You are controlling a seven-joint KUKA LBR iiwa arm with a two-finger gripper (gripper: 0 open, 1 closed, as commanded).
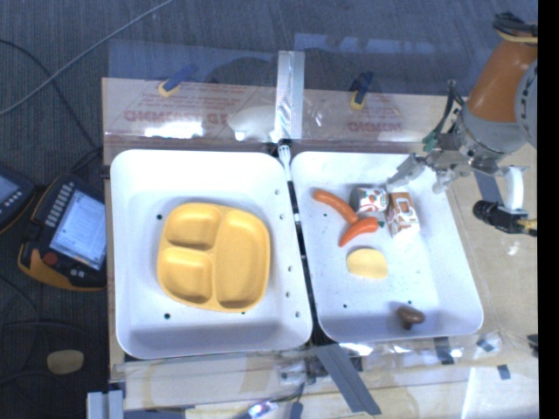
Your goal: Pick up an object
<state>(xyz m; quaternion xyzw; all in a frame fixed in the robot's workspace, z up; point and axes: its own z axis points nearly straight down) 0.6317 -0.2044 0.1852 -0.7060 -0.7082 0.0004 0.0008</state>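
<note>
Nearest the lens, a small brown lump point(410, 316) is lying by the right bin's point(454, 312) near edge, while the arm's gripper point(428, 166) is hovering over the far right corner, whether spread or pressed together cannot be told. Closest to it, a red-and-white carton point(402, 213) is sitting beside a can point(370, 201), two orange peppers point(341, 216) and a yellow piece point(368, 264); the carton is looking light, stiff and best pinched across its flat sides.

The left bin point(131, 234) holds a yellow divided tray point(212, 256). In the right bin point(454, 278) lie two orange sausages point(336, 203), a small can point(370, 201), a carton point(403, 214), a yellow lump point(368, 264) and a brown piece point(410, 316). The gripper point(410, 168) hangs at the bin's upper right edge.
</note>
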